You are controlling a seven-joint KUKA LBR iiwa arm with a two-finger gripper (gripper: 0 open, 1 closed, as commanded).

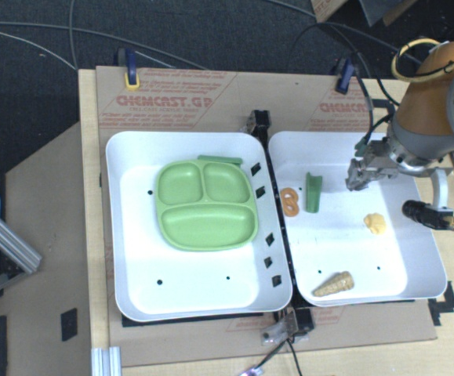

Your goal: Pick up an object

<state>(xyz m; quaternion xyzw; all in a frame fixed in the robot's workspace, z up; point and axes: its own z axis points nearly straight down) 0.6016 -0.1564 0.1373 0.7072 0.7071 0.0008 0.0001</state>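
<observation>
The right bin point(415, 280) holds a green block point(314, 192), an orange pretzel-shaped piece point(289, 201), a small yellow lump point(375, 223) and a tan cone point(334, 283) near its front edge. My gripper point(357, 178) hangs over the back right part of this bin, to the right of the green block and above the yellow lump. Nothing shows between its fingers.
The left bin point(132, 288) carries a green divided plate point(206, 205) with a flat green piece point(220, 160) behind it. Black clips run along the wall between the bins. Cables cross the dark floor behind the bench.
</observation>
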